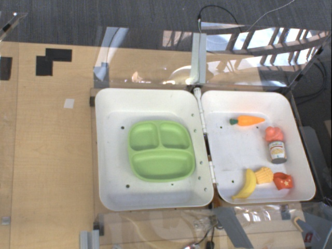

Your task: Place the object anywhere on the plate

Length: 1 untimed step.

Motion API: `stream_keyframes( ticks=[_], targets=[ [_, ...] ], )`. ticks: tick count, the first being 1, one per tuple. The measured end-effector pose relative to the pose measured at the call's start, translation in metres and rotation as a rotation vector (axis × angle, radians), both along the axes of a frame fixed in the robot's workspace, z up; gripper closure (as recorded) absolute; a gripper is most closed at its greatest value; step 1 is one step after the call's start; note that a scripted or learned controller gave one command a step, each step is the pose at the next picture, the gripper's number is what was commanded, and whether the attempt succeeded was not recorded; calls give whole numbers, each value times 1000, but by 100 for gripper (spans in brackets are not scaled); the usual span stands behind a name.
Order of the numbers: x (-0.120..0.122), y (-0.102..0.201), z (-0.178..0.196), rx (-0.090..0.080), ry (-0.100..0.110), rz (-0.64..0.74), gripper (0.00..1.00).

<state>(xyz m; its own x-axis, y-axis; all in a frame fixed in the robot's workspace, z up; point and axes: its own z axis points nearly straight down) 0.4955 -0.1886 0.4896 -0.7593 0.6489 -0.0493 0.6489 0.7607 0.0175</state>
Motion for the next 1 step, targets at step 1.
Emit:
stream_keyframes(
  ticks=[1],
  targets=[
    [-7, -17, -52, 1, 43, 451, 100]
  ],
)
